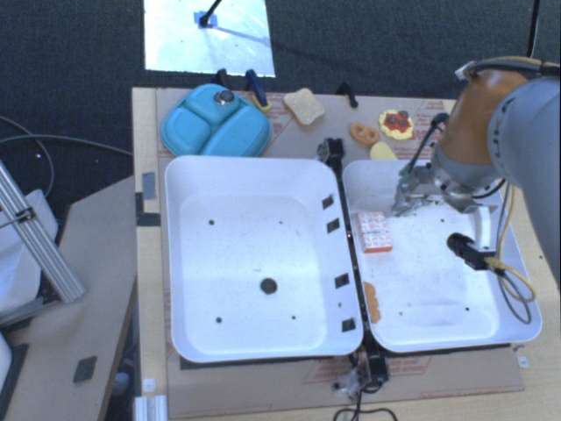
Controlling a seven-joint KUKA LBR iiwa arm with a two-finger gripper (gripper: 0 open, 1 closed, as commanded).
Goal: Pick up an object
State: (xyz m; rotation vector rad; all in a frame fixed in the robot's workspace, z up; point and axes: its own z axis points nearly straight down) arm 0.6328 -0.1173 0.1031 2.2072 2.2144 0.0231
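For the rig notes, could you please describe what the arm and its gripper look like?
The arm is thick and rounded, light grey, with an orange band above the wrist. The gripper is a small grey metal assembly. Yellow and dark cables loop beside it, near a black fitting.

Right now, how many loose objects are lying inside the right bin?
2. A red-and-white patterned block lies near the right bin's left wall, below the gripper. An orange piece sits lower, against that same wall. The arm may hide others.
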